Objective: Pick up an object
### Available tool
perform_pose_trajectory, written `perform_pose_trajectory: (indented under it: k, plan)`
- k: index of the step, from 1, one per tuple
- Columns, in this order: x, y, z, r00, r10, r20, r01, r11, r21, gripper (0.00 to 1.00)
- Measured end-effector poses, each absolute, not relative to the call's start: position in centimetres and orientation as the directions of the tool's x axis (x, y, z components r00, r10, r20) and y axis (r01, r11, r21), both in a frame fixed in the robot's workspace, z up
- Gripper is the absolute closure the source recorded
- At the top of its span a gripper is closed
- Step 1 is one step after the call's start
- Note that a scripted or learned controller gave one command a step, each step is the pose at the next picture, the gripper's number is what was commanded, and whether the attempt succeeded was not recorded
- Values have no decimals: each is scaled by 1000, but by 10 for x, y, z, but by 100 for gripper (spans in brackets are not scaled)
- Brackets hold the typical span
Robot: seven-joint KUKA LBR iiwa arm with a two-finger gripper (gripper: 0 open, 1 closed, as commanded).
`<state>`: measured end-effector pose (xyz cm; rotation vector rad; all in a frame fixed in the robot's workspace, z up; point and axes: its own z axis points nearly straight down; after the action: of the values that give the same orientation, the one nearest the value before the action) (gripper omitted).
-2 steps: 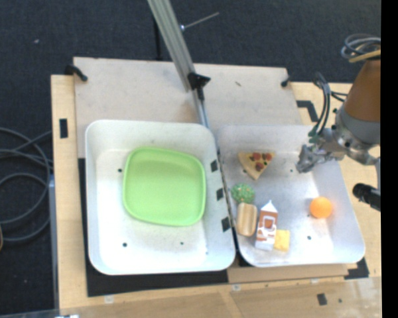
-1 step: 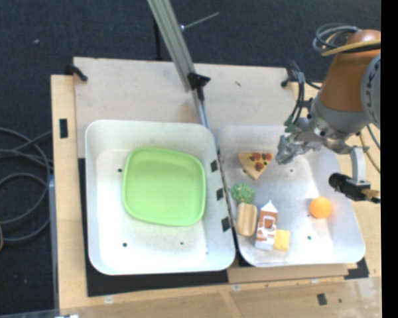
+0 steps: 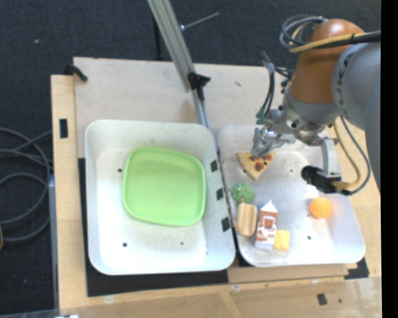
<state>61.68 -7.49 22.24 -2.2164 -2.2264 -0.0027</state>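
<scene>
On the far left, dark cables (image 3: 16, 177) are seen looped on the black floor beside the table (image 3: 119, 88). The left bin (image 3: 101, 177) is set on the table, and a square, light-green plate (image 3: 164, 185) with rounded corners is laid flat at its middle, well apart from the walls. A slanted metal rail (image 3: 174, 35) is seen reaching down from the top edge towards the gap between the two bins.

The right bin (image 3: 305, 247) is placed just beside the left one. Along its left side a small green leafy piece (image 3: 242, 193) is found, and directly below it a tan bun-like piece (image 3: 246, 218). Just beside the bun a small white carton (image 3: 267, 225) with a red and brown front is seen, with a yellow block (image 3: 281, 240) touching its lower right corner. Above these, near the upper left of the bin, a yellow wedge (image 3: 252, 167) shaped like a pizza slice is laid on the bin floor.

The claw (image 3: 261, 152) is lowered over the upper end of the wedge, touching or nearly touching it; whether the claw is spread or pressed together cannot be told, nor whether the wedge is pinched. Further right, an orange ball (image 3: 321, 208) is seen alone on the bin floor, well apart from the wedge. The arm (image 3: 325, 58), with its orange band, is seen reaching in from the right.
</scene>
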Motion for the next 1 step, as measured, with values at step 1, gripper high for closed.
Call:
perform_pose_trajectory:
  k: [1]
  plan:
    - [616,-30,226,-3,1000,1,1000,3,1,100]
